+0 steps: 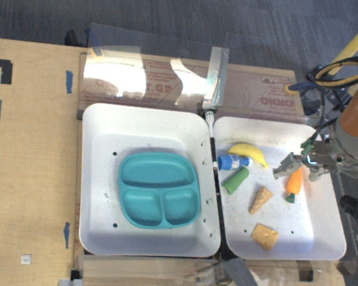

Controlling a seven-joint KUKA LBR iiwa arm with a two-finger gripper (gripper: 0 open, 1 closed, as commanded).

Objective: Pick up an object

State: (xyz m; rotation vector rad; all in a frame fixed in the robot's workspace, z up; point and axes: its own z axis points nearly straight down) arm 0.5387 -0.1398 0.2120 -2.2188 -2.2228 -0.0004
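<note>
Orange carrot (294, 182) was the obvious target imo, lying in the right bin (326, 242) w/ its long axis running roughly 12-to-6, green tip down at 6. The gripper (300, 163) sat right over its top end, so the carrot was basically at 6 o'clock from the claw, touching or nearly so. Fingers looked spread apart, one out at 9 and one at 3, nothing clamped between them afaict. Spread ran across the carrot's length, which seemed right for a straight drop. Cone-shaped toy (260, 199) lay at the carrot's 8 o'clock, well apart.
</note>
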